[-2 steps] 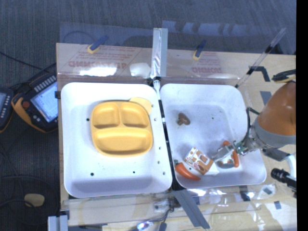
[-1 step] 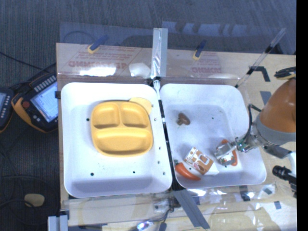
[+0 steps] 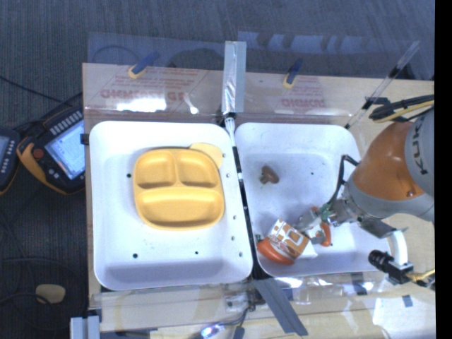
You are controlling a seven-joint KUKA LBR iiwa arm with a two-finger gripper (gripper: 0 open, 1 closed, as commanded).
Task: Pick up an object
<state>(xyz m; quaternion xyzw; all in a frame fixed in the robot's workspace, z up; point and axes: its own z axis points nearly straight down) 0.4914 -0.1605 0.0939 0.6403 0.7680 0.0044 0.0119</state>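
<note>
Camera view: two shallow white bins sit side by side on the counter [image 3: 311, 90]. The left bin [image 3: 106, 210] carries a yellow divided tray [image 3: 179, 188] in its middle, with a pale yellow piece [image 3: 209, 149] peeking out at the tray's upper right corner. The right bin [image 3: 304, 136] holds a small brown lump [image 3: 268, 175] near its upper middle and, along its lower edge, an orange and white object with a patterned wrapper [image 3: 284, 241], lying tilted against the bin's front wall.

The arm [image 3: 385, 175] comes in from the right of the frame and bends down into the lower right part of the right bin. Its gripper [image 3: 319, 226] sits just to the right of the orange and white object, very near it or touching it. Whether the fingers are released or clenched cannot be told from this angle, and nothing shows clearly between them, so no hold can be claimed.

In my judgement the step in hand is the approach or closing attempt on the orange and white object. The next move calls for seating the fingers squarely around it before lifting, since it lies tilted near the wall and could slip or be nudged aside.
</note>
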